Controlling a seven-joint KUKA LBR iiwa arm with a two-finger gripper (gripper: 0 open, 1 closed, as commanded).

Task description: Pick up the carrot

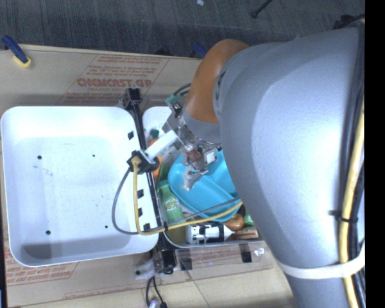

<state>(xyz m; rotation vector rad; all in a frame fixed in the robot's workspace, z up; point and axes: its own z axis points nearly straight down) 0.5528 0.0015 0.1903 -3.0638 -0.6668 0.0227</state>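
My gripper (pixel 191 172) hangs low in the right bin (pixel 155 117), over a blue dish (pixel 208 188). The grey arm with its orange band (pixel 208 82) covers most of that bin. A small orange piece (pixel 155 167), possibly the carrot, peeks out at the bin's left wall, just left of the gripper. I cannot tell whether it touches the gripper. Another orange-brown bit (pixel 235 222) shows at the arm's edge near the bin's front.
The left bin (pixel 70 178) lies open to the left. A yellow and black cable loop (pixel 125 204) hangs over the divider between the bins. A green item (pixel 172 205) and a white bottle with a dark cap (pixel 205 233) lie at the right bin's front.
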